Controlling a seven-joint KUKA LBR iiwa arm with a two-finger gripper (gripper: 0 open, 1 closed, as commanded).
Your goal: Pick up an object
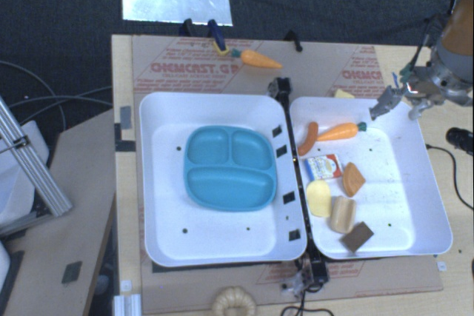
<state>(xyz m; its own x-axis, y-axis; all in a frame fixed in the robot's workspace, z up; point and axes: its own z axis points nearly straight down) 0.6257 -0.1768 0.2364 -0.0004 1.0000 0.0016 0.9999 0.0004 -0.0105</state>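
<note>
The right bin point(415, 211) holds several toy foods: a carrot point(341, 132), a red sausage point(307, 137), a white and blue packet point(322, 166), an orange-brown piece point(353, 178), a pale yellow piece point(319, 197), a tan bread piece point(342, 214) and a dark brown block point(358, 236). My gripper point(398, 103) hangs over the bin's far right corner, above and to the right of the carrot's green end. Its fingers stand open with nothing between them.
The left bin point(167, 159) bears a blue divided plate point(231, 168). A second carrot point(255, 59) lies on the cardboard behind the bins, a small yellow item point(343, 93) sits just behind the right bin, and a beige ring point(235, 302) lies at the front edge.
</note>
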